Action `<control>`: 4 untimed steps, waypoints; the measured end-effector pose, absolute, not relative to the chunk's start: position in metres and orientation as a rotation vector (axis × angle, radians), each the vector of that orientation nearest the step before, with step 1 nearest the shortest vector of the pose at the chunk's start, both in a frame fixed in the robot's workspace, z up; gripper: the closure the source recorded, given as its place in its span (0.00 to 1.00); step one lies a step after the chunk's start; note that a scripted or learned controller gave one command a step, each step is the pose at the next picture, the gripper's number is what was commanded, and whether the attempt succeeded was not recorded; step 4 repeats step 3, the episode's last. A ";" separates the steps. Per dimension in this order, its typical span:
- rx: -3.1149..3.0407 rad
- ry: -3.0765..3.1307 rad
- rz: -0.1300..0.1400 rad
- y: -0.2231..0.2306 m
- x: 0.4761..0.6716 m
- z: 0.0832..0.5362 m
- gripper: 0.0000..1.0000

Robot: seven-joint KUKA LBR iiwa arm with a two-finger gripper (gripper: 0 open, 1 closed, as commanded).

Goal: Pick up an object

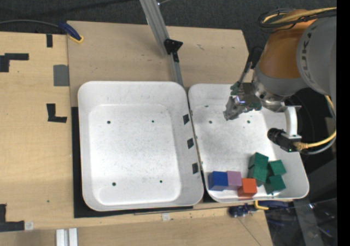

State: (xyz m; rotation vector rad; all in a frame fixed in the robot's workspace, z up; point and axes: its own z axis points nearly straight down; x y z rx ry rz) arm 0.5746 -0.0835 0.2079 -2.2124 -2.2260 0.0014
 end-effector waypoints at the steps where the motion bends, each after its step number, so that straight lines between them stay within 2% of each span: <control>1: -2.211 -2.229 -0.001 -0.027 0.581 0.210 1.00; 2: -2.211 -2.228 -0.002 0.030 0.572 0.224 1.00; 3: -2.210 -2.228 0.001 0.091 0.563 0.219 1.00; 4: -2.210 -2.228 0.001 0.091 0.563 0.219 1.00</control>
